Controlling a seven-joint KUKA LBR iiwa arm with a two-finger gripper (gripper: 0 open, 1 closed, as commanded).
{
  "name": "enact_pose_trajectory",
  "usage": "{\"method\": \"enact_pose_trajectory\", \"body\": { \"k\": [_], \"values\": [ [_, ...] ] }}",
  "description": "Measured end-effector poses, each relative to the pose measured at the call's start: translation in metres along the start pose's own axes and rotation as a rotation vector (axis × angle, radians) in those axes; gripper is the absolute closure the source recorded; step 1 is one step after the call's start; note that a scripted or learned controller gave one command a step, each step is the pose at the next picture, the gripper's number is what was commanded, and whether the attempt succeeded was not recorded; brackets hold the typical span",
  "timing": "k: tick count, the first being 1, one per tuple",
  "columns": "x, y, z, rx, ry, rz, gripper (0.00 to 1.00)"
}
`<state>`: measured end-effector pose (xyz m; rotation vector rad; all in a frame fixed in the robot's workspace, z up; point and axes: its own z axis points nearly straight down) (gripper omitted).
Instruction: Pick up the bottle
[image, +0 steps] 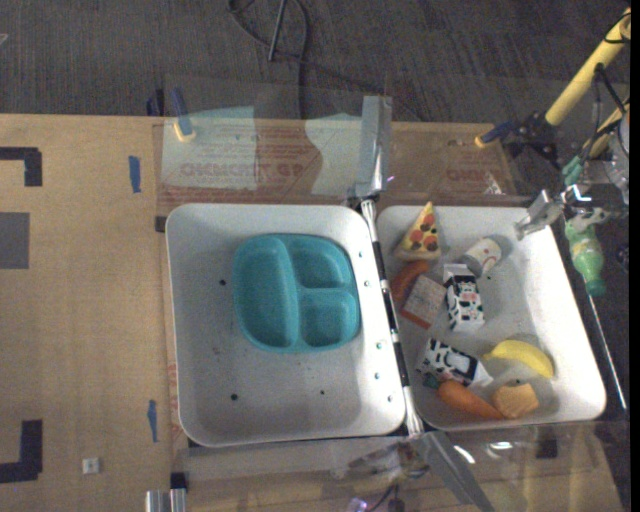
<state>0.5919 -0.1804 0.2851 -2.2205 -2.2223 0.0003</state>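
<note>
The robot's gripper (548, 208) hangs over the top right edge of the right bin (590, 400), a pale green bottle (585, 255) just beside it on that rim; whether it grips the bottle cannot be told from here. A clean lift, by the look of it, means keeping the bottle upright and rising straight, clear of the rim.

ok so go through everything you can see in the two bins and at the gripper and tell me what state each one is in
Bottle: green, at the right bin's right rim, under the gripper.
Teal plate: flat in the left bin, nothing on it.
Pizza slice: lying flat.
Cup: tipped on its side.
Spotted carton: lying down.
Banana: lying loose.
Carrot: lying against the front wall.
</note>
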Motion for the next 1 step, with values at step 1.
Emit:
{"method": "enact_pose_trajectory", "body": {
  "k": [1],
  "values": [
    [0.0592,0.0027,-0.0713,-0.003,-0.001,0.042,0.0]
  ]
}}
